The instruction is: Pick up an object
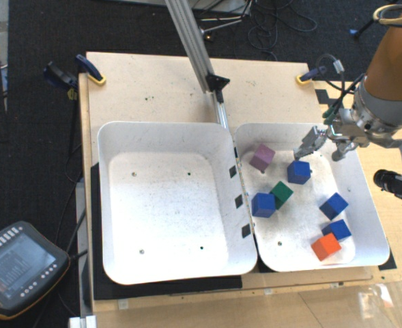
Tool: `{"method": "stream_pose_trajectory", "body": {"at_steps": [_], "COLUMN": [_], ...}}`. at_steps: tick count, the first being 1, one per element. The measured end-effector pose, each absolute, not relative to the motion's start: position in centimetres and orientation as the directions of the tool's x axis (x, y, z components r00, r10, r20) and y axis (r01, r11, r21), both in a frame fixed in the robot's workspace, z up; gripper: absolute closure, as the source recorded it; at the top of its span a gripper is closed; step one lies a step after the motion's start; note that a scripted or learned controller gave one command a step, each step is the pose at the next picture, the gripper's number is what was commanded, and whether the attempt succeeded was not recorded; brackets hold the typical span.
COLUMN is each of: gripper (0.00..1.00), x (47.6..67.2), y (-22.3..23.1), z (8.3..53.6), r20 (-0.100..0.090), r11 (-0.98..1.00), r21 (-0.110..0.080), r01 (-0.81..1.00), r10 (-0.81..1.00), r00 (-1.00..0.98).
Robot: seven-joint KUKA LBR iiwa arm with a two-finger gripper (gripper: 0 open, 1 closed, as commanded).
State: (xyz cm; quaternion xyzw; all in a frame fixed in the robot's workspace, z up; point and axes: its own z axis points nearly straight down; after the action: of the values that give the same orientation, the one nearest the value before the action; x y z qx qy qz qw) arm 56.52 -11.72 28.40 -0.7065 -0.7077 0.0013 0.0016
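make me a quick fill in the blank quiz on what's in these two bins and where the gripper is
1. All the blocks lie in the ____ bin as the camera sees it.
2. The block nearest the gripper is coloured ____.
3. The green block touches a ____ block.
4. The orange block sits beside a blue block near the bin's ____ edge.

Missing words: right; blue; blue; front

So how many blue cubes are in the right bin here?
4. One just below the hand, one touching the green cube, one toward the bin's right side, and one against the orange cube. None looks hidden.
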Motion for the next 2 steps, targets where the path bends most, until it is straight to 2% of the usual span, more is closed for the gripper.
{"method": "stream_pose_trajectory", "body": {"at_steps": [1, 2], "gripper": [0.00, 0.00], "x": [56.6, 56.4], "y": [-11.7, -11.7], "z": [28.6, 24.3], "r20": [0.000, 0.000], "r11": [0.000, 0.000], "r21": [0.000, -0.005], "r01": [1.000, 1.000], "r10": [1.000, 1.000], "r00": [0.000, 0.000]}}
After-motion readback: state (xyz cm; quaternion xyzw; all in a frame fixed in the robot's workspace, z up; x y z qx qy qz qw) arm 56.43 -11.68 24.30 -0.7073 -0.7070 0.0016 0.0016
